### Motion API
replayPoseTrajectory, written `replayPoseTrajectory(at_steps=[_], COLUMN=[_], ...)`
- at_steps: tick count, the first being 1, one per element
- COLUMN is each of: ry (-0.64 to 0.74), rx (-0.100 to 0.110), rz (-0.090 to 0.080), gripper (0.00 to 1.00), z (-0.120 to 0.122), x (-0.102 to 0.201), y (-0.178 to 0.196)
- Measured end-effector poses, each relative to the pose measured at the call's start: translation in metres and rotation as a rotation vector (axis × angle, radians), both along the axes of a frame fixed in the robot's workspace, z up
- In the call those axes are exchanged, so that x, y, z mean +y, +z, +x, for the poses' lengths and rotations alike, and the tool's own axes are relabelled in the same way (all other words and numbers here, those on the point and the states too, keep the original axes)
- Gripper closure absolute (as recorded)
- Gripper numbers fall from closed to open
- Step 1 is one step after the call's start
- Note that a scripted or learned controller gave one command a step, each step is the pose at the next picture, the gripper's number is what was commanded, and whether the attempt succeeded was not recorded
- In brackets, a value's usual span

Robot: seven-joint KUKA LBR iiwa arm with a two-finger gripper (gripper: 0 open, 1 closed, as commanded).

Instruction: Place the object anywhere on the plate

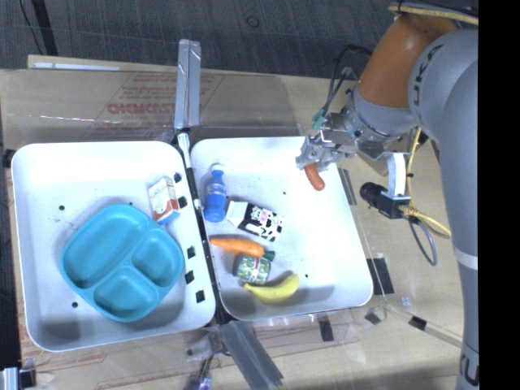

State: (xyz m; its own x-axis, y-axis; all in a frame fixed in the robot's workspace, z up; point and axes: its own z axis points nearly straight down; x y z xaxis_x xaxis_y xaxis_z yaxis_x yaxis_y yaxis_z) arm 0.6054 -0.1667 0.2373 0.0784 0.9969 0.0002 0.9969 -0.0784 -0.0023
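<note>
A blue three-compartment plate [122, 260] lies in the left bin [49, 169]. My gripper [311, 162] hovers over the far right part of the right bin [341, 242]. It is shut on the upper end of a small orange-red sausage [316, 179], which hangs tilted below the fingers. The sausage is well to the right of the plate, across the divider between the bins.
A small red-and-white carton [164, 197] stands in the left bin beside the plate's far edge. The right bin holds a blue bottle [214, 193], a black-and-white carton [257, 220], a carrot [237, 246], a green can [254, 270] and a banana [272, 288].
</note>
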Motion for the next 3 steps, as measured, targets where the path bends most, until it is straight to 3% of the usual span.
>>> replayPoseTrajectory(at_steps=[1, 2, 3], ry=[0.028, -0.007, -0.017], rx=[0.001, 0.003, 0.004], rz=[0.001, 0.000, 0.000], gripper=[1.00, 1.00, 1.00], z=[-0.033, -0.093, -0.122], x=[0.062, 0.115, 0.170], y=[0.015, -0.003, -0.047])
